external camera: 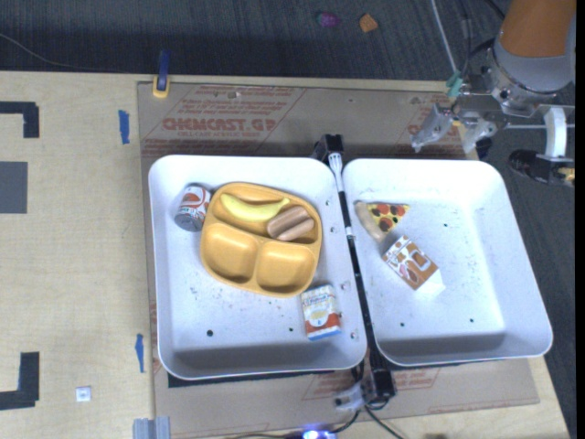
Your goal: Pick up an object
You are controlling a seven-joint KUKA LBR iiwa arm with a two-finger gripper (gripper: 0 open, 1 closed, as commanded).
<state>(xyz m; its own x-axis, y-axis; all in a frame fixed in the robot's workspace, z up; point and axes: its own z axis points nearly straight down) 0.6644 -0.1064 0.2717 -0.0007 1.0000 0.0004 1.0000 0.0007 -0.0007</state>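
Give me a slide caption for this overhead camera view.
Arm's tool hovers above right bin holding pizza slice and snack packet.

My arm (pixel 539 26) is orange above a grey wrist. In the white left bin (pixel 174 337) sit a yellow divided tray (pixel 247 259), a brown sausage (pixel 291 224) and a red-and-white can (pixel 190 207). The white right bin (pixel 475 327) holds an orange-and-white patterned packet (pixel 410 262).

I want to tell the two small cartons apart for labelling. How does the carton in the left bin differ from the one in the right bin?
The left-bin carton lies near the bin's front edge, just below the yellow tray; the right-bin carton lies near the pizza slice. The left one shows a pale face with orange; the right one is mostly brown-orange. The left one sits nearly square to the bin; the right one lies diagonally. Both are small boxes lying untouched.
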